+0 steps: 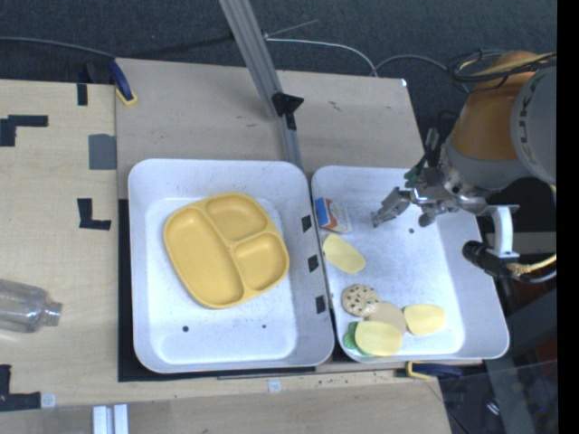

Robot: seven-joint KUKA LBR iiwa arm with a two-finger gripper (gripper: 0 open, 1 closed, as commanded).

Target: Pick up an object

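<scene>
My gripper (404,215) hangs over the back part of the right bin (475,328), with its fingers spread open and nothing between them. To its left lies a small red and blue packet (332,215) by the bin's left wall. In front of that is a yellow food piece (344,254). Toward the bin's front lie a chocolate-chip cookie (359,298), a beige round piece (388,314), a yellow-green round piece (377,337) and a yellow lemon-like piece (423,318). All of these are apart from the gripper.
The left bin (149,333) holds a yellow divided plate (226,248). A grey metal pole (253,43) slants down to the bins' back edge. A clear plastic bottle (25,306) lies on the bench at far left. The arm's orange and grey body (498,125) stands at right.
</scene>
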